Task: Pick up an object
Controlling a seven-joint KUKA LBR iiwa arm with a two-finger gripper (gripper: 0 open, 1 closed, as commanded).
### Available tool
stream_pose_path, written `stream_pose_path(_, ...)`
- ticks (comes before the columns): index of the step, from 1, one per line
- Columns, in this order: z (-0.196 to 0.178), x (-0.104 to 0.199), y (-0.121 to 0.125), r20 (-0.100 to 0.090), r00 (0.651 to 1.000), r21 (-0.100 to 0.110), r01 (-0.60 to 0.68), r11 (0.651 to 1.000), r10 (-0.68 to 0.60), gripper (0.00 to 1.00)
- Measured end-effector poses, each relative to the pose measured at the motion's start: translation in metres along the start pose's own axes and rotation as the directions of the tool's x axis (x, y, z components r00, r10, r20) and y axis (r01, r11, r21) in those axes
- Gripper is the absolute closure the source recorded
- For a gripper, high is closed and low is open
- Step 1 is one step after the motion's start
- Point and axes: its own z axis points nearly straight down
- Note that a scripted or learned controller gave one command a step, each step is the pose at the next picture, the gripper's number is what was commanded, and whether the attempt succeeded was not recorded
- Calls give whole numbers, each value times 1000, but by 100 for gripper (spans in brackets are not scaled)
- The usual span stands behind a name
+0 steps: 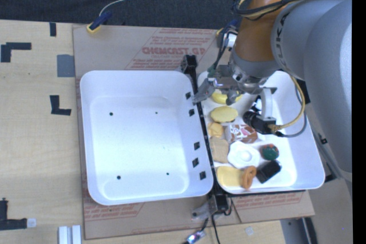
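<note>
Reaching in from the right, the grey arm with its orange band [260, 23] was bent down over the right of 2 shallow white bins [306, 171]. Its 2-finger gripper [220, 88] was poised above a yellow oval toy [223, 114], among roughly 9 small objects there; gripper state was undeterminable.

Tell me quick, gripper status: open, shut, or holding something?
Gripper: cannot be told from this view; it sits low over the right bin, by a yellow item.
</note>
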Motion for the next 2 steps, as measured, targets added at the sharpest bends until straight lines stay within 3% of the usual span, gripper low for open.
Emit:
stream_pose_path(1,-14,-4,1,2,1000,-6,-4,1000,4,100)
stream_pose_path(2,-4,63,-19,1,1000,-4,-1,1000,1,100)
